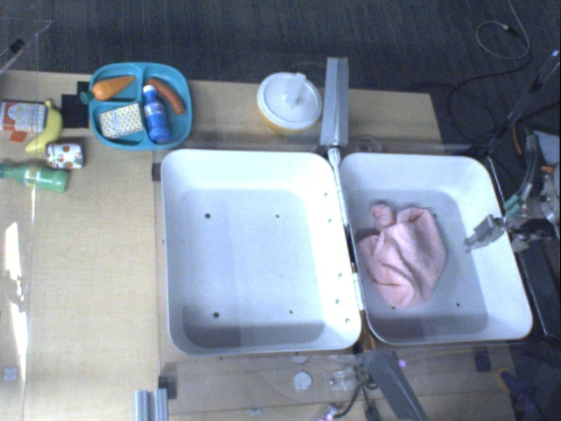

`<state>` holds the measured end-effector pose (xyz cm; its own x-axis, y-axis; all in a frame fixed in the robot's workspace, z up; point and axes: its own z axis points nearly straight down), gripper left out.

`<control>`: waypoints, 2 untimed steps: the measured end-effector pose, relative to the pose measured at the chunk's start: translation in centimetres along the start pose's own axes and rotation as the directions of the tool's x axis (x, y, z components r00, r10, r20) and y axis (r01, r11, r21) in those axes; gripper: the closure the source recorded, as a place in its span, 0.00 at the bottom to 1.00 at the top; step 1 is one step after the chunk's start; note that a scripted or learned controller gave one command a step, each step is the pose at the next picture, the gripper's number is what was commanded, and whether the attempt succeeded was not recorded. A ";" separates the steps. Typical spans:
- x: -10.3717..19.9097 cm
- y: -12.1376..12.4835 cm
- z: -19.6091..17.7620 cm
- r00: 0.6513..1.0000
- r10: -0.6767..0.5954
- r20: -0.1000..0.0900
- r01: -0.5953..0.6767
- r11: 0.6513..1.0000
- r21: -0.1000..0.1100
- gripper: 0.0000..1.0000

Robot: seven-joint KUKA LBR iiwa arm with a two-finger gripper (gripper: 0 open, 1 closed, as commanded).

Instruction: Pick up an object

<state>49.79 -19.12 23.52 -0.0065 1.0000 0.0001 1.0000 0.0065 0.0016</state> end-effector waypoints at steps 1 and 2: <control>3.2 -1.0 -2.7 0.995 -0.097 0.001 0.097 0.995 -0.002 0.00; 8.2 0.0 13.4 0.936 -0.352 0.001 0.352 0.936 -0.003 0.00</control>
